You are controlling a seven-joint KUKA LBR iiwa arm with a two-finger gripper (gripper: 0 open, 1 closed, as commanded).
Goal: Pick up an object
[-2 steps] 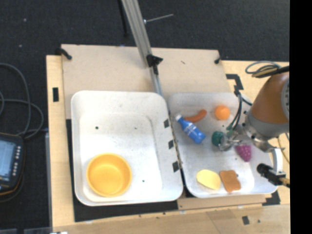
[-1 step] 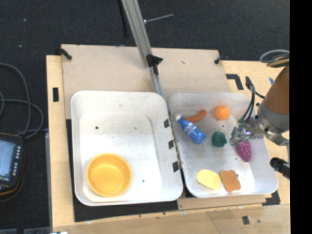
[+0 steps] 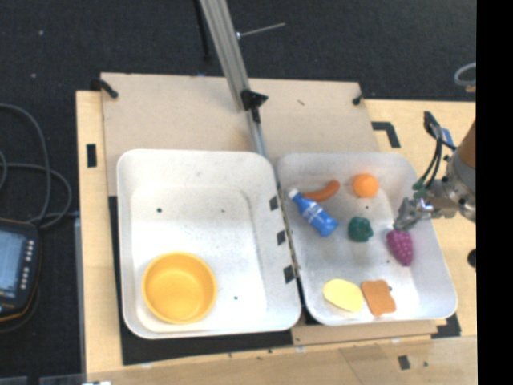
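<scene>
Camera view: the grey two-finger gripper (image 3: 407, 217) sits over the right shallow white bin (image 3: 425, 295), just above the purple bunch of toy grapes (image 3: 401, 246); whether its fingers are apart or together cannot be told. In that bin also lie a blue plastic bottle (image 3: 313, 214), an orange sausage (image 3: 322, 191), an orange ball (image 3: 365, 185), a dark green lump (image 3: 360, 229), a yellow oval piece (image 3: 343, 295) and an orange slab (image 3: 378, 297). The left white bin (image 3: 200, 183) holds a yellow bowl (image 3: 179, 286).

A robotics lab: a plywood bench (image 3: 200, 115) on dark carpet, an aluminium camera mast (image 3: 228, 46), loose cables (image 3: 32, 175), a teach pendant (image 3: 14, 267).
</scene>
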